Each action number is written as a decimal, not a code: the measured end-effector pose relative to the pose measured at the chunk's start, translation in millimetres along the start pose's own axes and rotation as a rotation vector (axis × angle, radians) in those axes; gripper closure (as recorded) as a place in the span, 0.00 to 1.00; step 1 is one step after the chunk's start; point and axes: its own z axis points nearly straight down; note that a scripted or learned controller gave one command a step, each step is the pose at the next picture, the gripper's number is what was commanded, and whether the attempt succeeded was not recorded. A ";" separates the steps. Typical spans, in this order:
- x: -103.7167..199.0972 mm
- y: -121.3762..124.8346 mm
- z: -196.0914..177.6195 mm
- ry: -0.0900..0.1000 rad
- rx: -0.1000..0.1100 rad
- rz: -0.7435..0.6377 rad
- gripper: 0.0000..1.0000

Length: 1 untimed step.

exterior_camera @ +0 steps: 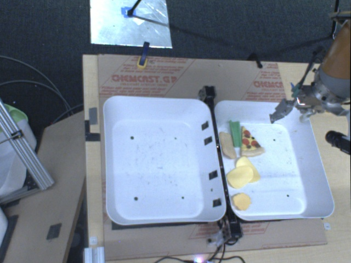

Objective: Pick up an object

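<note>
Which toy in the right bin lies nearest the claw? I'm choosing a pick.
The pizza slice, the red-topped wedge; the yellow pieces lie farther from the claw.

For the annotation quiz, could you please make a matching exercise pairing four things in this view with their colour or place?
Things:
1. pizza slice
2. green stick
3. gripper
4. left bin

Descriptions:
A. over the right bin's far rim
B. red spots on yellow, in the right bin
C. white, bare floor with small dark dots
D. long and narrow, just left of the pizza slice

Pairs: 1-B, 2-D, 3-A, 4-C
</note>
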 end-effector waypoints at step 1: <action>81.8 -50.9 94.9 0.006 0.012 -0.007 0.00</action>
